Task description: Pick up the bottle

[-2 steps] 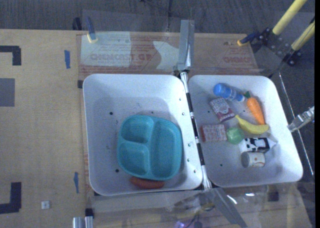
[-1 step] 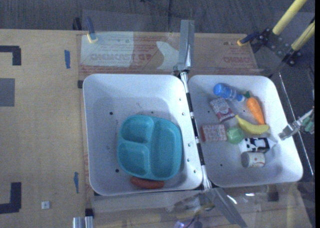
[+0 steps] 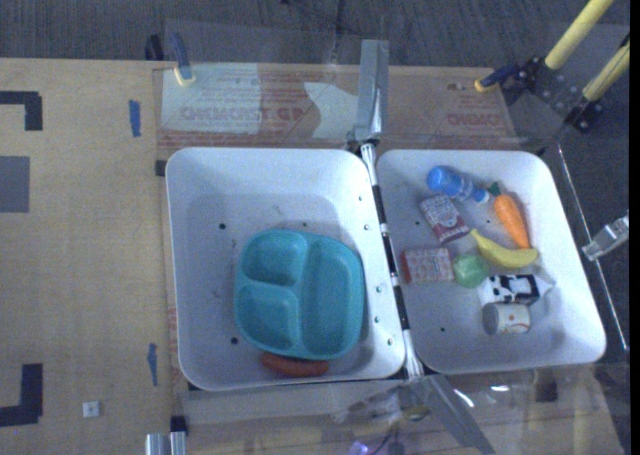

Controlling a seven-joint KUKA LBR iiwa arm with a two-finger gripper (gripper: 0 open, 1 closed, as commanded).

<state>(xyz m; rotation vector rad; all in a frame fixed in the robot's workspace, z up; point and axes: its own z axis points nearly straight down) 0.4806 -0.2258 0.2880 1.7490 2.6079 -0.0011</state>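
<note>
You are looking at the blue bottle (image 3: 452, 183) lying on its side near the far wall of the right bin (image 3: 575, 233), its cap pointing toward the carrot (image 3: 512, 220). A small red-and-white packet (image 3: 442, 216) is sitting just beside it, with the banana (image 3: 505, 254) and a green ball (image 3: 469, 270) crowding in behind. You are risking a bad grasp here: the rounded body is likely rolling under contact, and a wide approach is catching the packet or carrot instead. The teal tray (image 3: 300, 293) in the left bin (image 3: 200, 243) is well apart. I cannot tell how the gripper stands.
</note>
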